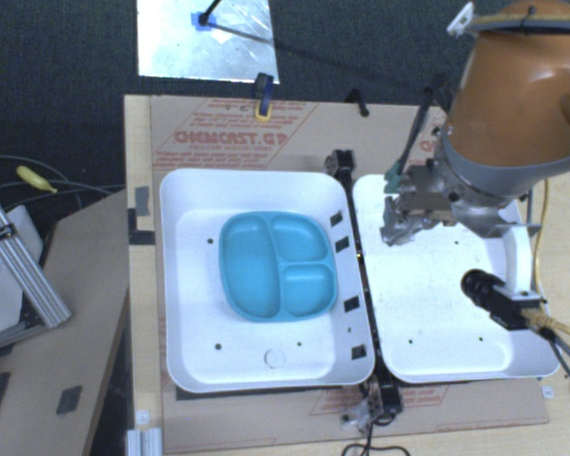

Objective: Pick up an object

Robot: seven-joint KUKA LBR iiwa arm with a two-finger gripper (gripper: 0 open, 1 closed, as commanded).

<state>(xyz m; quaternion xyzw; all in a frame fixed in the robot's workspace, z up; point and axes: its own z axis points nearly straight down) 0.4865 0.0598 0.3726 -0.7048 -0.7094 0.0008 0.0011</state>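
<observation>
From here I see the two white bins side by side on the table (237,136), which is covered by a printed cardboard sheet. The left bin (185,283) holds a blue divided plate (275,264), lying flat near the bin's middle with its three compartments facing up. The arm (513,93) reaches in from the right, its orange band filling the upper right corner. The tool (397,228) hangs over the near-left part of the right bin (437,350), close to the wall between the bins and well apart from the plate.
</observation>
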